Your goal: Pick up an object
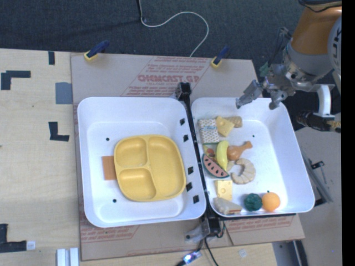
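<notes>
My gripper (259, 100) hangs open above the far edge of the right bin (288, 148), with nothing between its two dark fingers. Below it, along the bin's left side, lie toy foods: a checkered cracker (208, 130), a yellow cheese wedge (224, 126), a banana (222, 154), a drumstick (240, 149), a watermelon slice (214, 167), a shrimp (243, 171), a cheese square (224, 189), a green ball (253, 201) and an orange (271, 201). The nearest pieces lie left of and nearer than the fingertips.
The left bin (91, 148) holds a yellow divided plate (150, 167) with a brown card (108, 168) beside it. Both bins rest on a cardboard sheet (161, 76) held by clamps. A white cable (166, 21) runs across the dark floor behind.
</notes>
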Controlling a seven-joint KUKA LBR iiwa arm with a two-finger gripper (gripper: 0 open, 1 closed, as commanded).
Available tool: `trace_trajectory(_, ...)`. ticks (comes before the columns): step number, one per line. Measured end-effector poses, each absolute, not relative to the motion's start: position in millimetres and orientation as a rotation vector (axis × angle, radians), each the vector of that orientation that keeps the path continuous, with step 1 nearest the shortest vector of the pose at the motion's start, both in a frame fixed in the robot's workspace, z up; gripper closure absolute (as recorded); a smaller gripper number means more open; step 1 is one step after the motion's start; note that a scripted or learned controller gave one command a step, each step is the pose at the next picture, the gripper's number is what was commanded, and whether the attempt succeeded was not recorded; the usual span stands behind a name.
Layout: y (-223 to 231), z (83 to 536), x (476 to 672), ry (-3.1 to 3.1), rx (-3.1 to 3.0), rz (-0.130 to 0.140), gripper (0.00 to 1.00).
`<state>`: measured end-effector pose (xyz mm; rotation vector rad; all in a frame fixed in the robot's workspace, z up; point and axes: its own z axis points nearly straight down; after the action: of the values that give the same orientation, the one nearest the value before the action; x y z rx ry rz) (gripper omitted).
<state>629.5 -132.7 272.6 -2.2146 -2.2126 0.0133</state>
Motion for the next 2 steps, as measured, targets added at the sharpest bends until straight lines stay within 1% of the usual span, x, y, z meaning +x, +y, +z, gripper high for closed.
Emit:
trace_trajectory(1,-133,280,631.4,-2.223,-2.219,0.001,0.00)
trace_trajectory(2,-128,231,639.1,-2.222,-2.216,0.007,0.00)
